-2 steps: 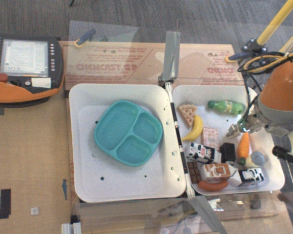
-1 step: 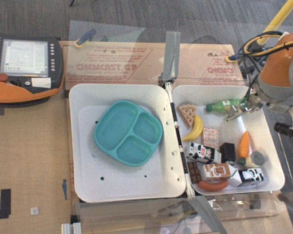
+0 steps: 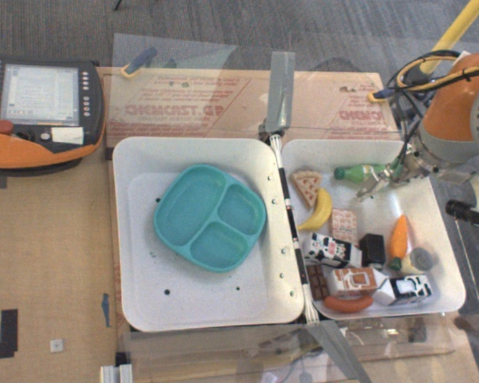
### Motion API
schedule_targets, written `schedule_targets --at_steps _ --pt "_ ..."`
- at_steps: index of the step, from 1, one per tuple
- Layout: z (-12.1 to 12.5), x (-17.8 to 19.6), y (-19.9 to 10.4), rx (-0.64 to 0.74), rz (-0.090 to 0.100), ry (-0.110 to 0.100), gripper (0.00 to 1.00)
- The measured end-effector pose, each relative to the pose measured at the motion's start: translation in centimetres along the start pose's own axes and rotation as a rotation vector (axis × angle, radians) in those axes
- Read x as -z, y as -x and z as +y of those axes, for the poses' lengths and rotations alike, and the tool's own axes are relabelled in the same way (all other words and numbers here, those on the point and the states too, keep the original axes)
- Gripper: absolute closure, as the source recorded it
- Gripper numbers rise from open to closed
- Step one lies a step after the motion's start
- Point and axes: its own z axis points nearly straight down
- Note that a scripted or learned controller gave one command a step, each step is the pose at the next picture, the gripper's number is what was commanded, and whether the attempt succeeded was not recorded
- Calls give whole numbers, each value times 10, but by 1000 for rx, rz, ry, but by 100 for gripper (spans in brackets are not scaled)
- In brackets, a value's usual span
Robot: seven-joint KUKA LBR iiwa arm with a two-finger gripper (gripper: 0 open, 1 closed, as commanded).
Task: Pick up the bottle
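The green bottle [image 3: 353, 172] lies on its side near the far edge of the right bin [image 3: 447, 238], its cap pointing left. My gripper [image 3: 373, 187] hangs low over the bin, just in front of the bottle's right end and close against it. The fingers look spread open, and the bottle is not between them. The grey arm with its orange band [image 3: 455, 114] comes in from the right, over the bin's far right corner.
The right bin also holds a toy pizza slice [image 3: 307, 187], a banana [image 3: 319, 211], a carrot [image 3: 398, 236], a black block [image 3: 373, 248], small cartons and a sausage [image 3: 347, 303]. A teal divided plate [image 3: 210, 216] sits in the left bin [image 3: 136, 238]. A teach pendant [image 3: 40, 110] lies far left.
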Motion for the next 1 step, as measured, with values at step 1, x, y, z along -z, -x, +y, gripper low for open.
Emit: schedule_targets --at_steps 1 --pt "33 -2 -15 40 -3 -13 0"
